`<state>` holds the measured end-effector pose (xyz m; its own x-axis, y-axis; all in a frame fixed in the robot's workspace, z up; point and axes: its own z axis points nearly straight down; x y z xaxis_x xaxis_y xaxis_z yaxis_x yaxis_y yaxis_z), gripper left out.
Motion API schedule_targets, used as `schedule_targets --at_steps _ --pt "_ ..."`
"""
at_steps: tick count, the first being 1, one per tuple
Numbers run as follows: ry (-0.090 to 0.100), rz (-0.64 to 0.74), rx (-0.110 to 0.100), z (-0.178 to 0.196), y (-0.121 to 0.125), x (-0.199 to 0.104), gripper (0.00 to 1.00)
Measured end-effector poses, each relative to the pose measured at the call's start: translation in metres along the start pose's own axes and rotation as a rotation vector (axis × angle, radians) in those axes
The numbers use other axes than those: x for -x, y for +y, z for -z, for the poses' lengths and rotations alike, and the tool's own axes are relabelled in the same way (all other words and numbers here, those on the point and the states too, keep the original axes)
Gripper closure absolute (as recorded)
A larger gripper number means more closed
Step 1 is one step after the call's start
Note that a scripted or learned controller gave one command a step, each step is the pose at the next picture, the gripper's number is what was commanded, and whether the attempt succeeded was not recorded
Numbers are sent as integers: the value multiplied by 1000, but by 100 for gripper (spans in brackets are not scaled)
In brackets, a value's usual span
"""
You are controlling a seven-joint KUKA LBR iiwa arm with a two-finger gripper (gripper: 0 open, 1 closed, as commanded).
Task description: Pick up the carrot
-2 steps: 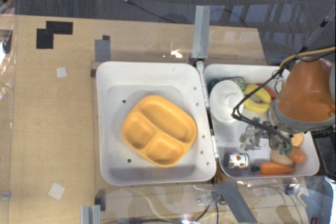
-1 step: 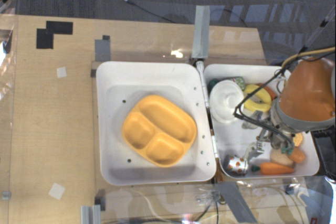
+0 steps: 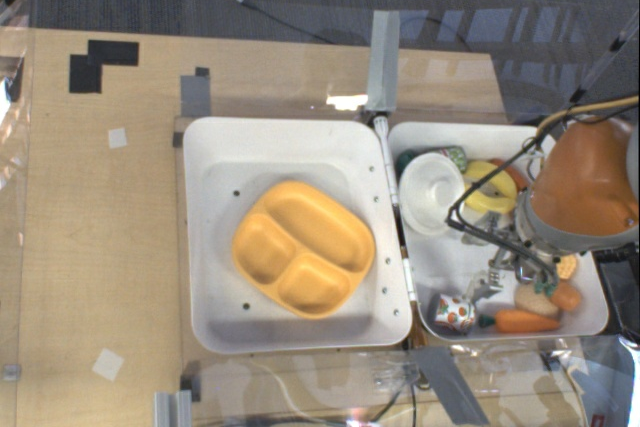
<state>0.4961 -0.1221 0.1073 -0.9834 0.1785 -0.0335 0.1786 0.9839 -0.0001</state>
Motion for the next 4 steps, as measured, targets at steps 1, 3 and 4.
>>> schedule_targets --at_steps 1,3,4 --pt "-3 26 -1 -1 5 0 0" --pt "25 -50 0 13 -37 0 0" --pt "18 -78 -2 -17 -6 -4 0"
